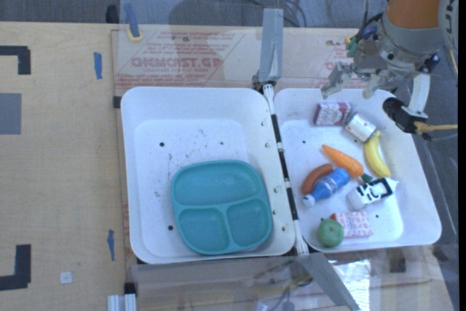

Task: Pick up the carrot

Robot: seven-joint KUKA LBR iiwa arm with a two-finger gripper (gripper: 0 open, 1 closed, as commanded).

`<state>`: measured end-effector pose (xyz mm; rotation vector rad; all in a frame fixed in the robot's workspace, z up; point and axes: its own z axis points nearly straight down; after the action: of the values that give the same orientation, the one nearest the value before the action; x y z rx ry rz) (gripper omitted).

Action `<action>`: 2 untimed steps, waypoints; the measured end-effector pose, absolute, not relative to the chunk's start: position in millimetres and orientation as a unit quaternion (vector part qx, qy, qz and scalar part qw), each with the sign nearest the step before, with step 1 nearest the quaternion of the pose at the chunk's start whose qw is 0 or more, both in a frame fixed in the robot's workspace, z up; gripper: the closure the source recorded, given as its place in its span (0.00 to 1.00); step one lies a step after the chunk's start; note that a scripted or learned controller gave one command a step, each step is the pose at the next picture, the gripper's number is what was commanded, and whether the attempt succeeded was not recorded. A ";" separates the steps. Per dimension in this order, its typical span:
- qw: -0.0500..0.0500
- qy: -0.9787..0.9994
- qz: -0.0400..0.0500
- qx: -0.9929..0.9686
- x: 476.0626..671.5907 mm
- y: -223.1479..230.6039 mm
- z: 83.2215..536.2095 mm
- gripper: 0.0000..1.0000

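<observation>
The carrot (342, 159) is a small orange piece lying at a slant in the middle of the right bin (419, 229). A blue bottle (328, 186) and a reddish-brown sausage (316, 177) lie just below-left of it, close against its lower end. My gripper (353, 85) hangs above the bin's far edge, well beyond the carrot and apart from it. Its two fingers stand spread, open, with nothing between them.
Around the carrot lie a banana (376, 155), a white cylinder (360, 127), a pink packet (332, 113), a black-and-white item (371, 191), a green apple (330, 232) and a pink wrapper (354, 223). The left bin (145, 120) holds a teal divided tray (220, 205).
</observation>
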<state>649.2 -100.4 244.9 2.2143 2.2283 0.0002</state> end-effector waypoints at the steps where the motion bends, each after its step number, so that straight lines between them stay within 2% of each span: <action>1: 0.000 0.705 0.000 0.709 611.9 -111.1 119.1 0.00; 2: 0.003 0.712 0.003 0.702 547.7 -118.9 88.7 0.00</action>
<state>547.7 -118.9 88.7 2.2003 2.2334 0.0107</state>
